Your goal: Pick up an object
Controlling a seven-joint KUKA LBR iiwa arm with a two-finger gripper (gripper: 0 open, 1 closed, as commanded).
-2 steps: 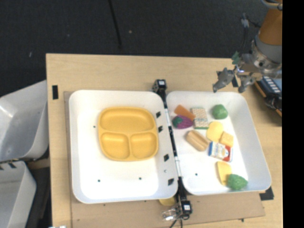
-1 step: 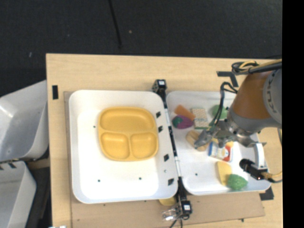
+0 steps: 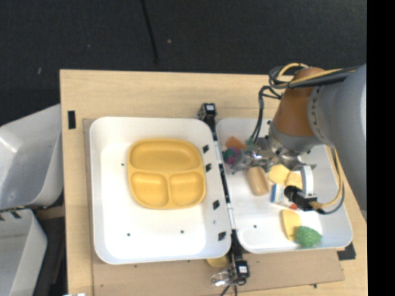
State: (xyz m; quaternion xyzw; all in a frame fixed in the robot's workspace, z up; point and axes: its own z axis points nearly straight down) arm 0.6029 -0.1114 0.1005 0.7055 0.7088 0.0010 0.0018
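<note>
Objects for picking lie scattered in the right bin, and none of them can be seen between the fingers. A tan cylinder lies near the bin's centre, tilted slightly. Just at its 3 o'clock sits a yellow piece, partly under the arm's wrist hardware. At the cylinder's 10 o'clock, close to the divider between the bins, an orange item and a small green-and-purple item sit touching or nearly so. At the bin's 5 o'clock corner a yellow block lies just beside a fuzzy green ball. A small white item with blue and red marks lies between the cylinder and the yellow block.

The gripper is low over the upper middle of the right bin, at the cylinder's 12 o'clock and just at 3 o'clock of the green-and-purple item. Whether its fingers are apart or together I cannot tell; cables and metal parts blur that spot. The arm, with its orange band, comes in from 2 o'clock.

The left bin holds a yellow divided tray, three compartments, lying flat at its centre.
</note>
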